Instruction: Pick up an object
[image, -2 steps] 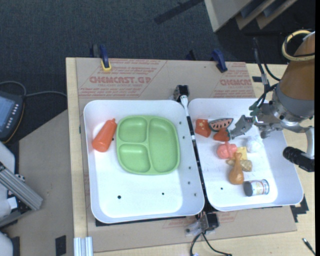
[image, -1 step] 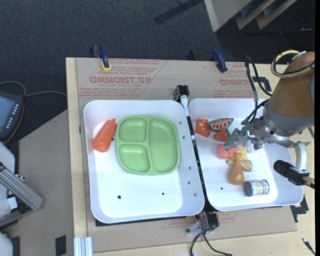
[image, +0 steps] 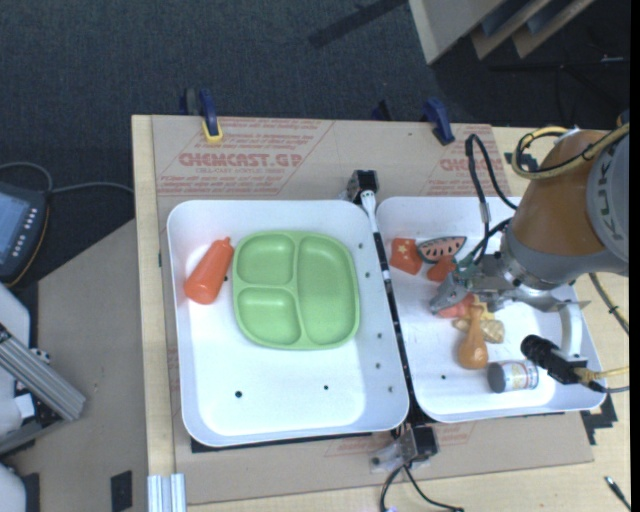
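glossy green sectioned plate (image: 297, 289), metal gripper (image: 452, 293)

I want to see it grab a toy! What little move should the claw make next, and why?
Probably a short drop straight down. The claw sits low in the right bin, right among the toys, just above an orange toy piece. I can't see anything held between its fingers yet, so lowering a bit seems the best try.

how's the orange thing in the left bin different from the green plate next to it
The orange object is small, long and rounded, lying at a slant; the green plate is far larger, flat and roughly square with rounded corners. The plate is split into three compartments; the orange object has none. The orange object lies near the bin's left wall, the plate mid-bin. Both rest in the left bin.
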